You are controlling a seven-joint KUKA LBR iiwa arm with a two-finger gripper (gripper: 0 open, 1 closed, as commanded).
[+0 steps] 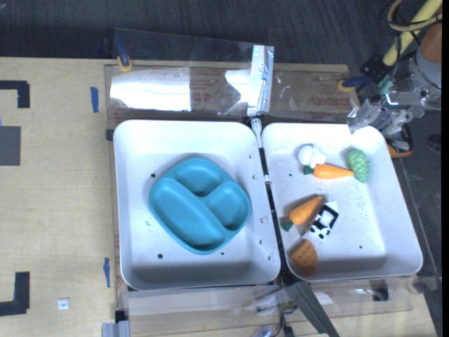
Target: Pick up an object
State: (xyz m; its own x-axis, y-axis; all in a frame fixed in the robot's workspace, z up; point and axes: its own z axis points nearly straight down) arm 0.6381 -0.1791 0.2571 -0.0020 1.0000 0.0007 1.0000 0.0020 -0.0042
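Note:
The right bin [393, 248] holds several small toys. A white round piece [306, 154] lies beside an orange carrot [334, 172] and a green bumpy piece [358, 165] near the far side. Nearer the front lie a second carrot [305, 210], a black-and-white piece [325, 222] and a brown-orange waffle-like piece [304, 255]. My gripper [379, 115] hangs over the bin's far right corner, up and to the right of the green piece, with nothing visibly in it.
The left bin [133, 153] bears a blue divided plate [200, 203]. A clear upright panel [261, 83] stands behind the bins. Yellow and black cables [410, 12] hang at the upper right by the arm.

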